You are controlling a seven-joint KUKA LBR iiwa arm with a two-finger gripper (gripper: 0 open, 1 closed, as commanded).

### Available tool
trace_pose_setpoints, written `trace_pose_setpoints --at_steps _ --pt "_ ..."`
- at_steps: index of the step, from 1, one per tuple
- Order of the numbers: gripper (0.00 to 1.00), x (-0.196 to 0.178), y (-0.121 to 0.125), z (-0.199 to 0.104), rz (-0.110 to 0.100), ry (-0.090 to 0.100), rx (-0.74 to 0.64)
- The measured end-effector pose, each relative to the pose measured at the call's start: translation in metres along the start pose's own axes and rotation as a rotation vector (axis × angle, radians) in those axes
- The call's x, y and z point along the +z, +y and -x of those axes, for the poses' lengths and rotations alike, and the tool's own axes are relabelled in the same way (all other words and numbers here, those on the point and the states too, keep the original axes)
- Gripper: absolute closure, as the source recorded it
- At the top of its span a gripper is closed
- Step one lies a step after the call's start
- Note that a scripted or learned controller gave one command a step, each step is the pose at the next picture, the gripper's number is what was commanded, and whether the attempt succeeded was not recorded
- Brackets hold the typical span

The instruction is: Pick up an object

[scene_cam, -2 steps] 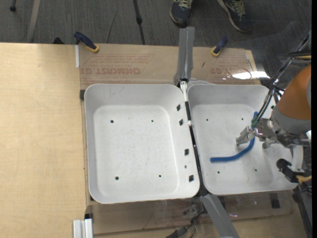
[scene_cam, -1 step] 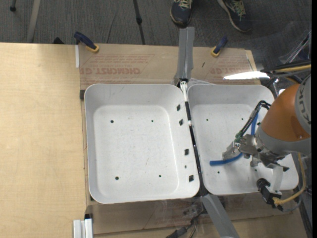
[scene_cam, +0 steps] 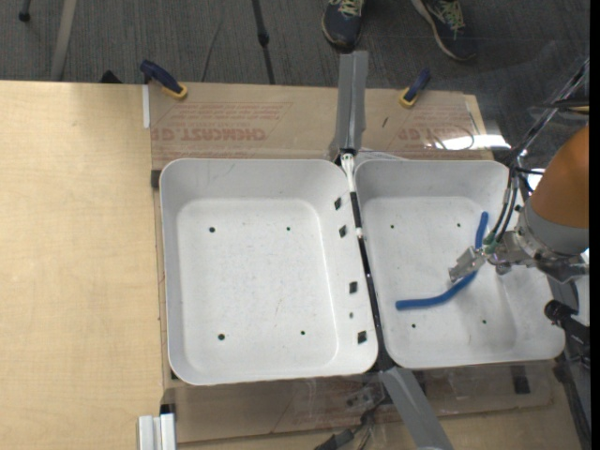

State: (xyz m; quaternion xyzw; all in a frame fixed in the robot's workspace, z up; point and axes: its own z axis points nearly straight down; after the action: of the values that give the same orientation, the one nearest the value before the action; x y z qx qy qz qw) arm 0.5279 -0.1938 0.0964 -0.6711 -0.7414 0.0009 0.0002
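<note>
At the far left lies the pale wooden bench top (scene_cam: 66,251), and next to it a sheet of brown cardboard (scene_cam: 244,125) runs under the two white bins, pinned at its back edge by two blue clamps with yellow tips (scene_cam: 161,78) and (scene_cam: 413,87). The left bin (scene_cam: 173,279) shows its bare floor with a few dark dots. A row of small black clips (scene_cam: 354,270) marks the seam where it meets the right bin (scene_cam: 412,350). In the right bin a long, thin blue strip (scene_cam: 441,295) lies on the floor, curving from lower left up toward the right, where a second blue piece (scene_cam: 482,230) stands nearly upright. The gripper (scene_cam: 466,266) hangs low over the strip's upper end, just beside it; whether its jaws are apart or together cannot be told. The grey arm with its orange band (scene_cam: 567,190) enters from the right edge. Two shoes (scene_cam: 394,7) stand on the carpet beyond the bench.
</note>
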Motion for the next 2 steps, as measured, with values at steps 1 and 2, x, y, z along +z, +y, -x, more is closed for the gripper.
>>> trace_pose_setpoints --at_steps 1,2 --pt "0.0 0.0 -0.045 -0.062 -0.001 0.002 0.339" --pt "0.0 -0.157 0.009 0.013 0.001 -0.001 0.106"
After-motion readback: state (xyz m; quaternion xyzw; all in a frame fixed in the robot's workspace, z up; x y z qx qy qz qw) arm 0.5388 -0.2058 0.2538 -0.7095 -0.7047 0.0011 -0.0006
